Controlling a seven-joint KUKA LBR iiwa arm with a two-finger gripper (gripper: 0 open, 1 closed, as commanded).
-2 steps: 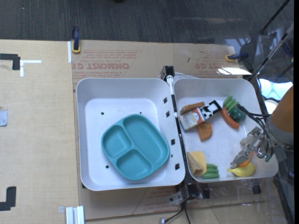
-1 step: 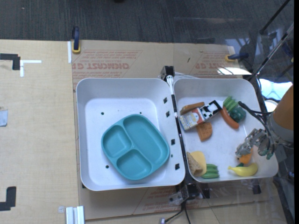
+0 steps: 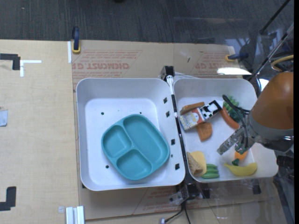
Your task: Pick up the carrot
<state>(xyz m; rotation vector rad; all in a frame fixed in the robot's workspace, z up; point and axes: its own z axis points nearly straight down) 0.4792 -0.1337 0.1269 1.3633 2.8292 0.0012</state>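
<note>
- My gripper hangs low over the right-hand shallow white plastic bin, near that bin's right wall; two grey fingers splay down and to the left with a visible gap between them — spread, and nothing sits in that gap.
- Just below my fingers there is a small orange object with a green tip, partly hidden by my wrist. I cannot tell what it is.
- The task's thing, as I judge it, is the long orange carrot with dark green leafy top. It lies up-bin from my gripper, slanting along the right side, its leaves towards the far wall, apart from my fingers.
- The step in hand looks like the approach: no grasp is made yet. The next move calls for shifting towards the far wall, turning my fingers across the carrot's narrow width, then coming down and closing.
- Neighbours crowd it: a black-and-white patterned small toy sits just left of the carrot, with a white printed carton and a brown bread-like piece beyond — I could snag those.
- Along the near wall lie a yellow toy banana, a green pea pod and a tan yellow chunk.
- The left-hand white bin holds a teal three-compartment plastic tray.
- Both bins rest on brown cardboard sheet over a pale wooden bench; dark grey carpet runs beyond.
</note>
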